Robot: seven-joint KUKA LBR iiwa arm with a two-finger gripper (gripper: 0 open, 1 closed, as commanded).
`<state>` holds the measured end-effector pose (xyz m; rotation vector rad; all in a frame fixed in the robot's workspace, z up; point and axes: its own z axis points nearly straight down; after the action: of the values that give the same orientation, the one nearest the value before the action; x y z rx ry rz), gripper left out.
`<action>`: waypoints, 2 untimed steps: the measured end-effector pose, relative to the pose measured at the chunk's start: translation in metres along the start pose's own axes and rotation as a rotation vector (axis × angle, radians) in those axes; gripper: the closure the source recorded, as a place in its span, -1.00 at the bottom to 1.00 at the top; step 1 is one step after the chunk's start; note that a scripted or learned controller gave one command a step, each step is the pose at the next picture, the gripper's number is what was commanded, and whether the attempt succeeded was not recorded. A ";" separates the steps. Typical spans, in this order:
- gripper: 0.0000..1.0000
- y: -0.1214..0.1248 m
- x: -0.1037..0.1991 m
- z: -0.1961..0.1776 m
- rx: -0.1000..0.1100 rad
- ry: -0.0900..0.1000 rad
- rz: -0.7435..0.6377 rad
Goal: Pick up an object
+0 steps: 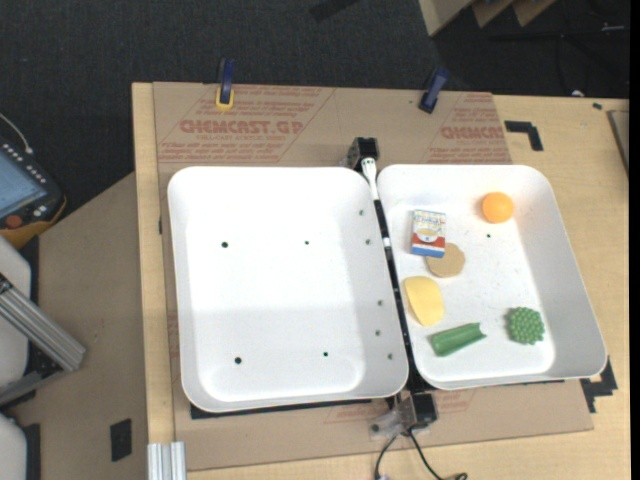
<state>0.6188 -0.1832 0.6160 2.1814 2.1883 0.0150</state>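
Both bins, left (200,298) and right (575,298), look like smooth, slightly glossy white plastic. The board (150,168) beneath is matt brown cardboard (printed red). The green ball (525,325) looks knobbly.

Even, bright overhead light, mild softness throughout (faint shadow across the left bin (270,368)).

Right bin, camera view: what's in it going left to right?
Yellow piece → green pepper → orange ball → green bumpy ball. I skipped the small carton and the tan disc: they span the same columns as the yellow piece and the pepper.
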 end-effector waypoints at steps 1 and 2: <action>1.00 0.001 0.000 -0.011 -0.005 -0.004 0.000; 1.00 0.002 -0.001 -0.022 -0.011 -0.007 -0.001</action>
<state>0.6196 -0.1831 0.6382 2.1715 2.1806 0.0186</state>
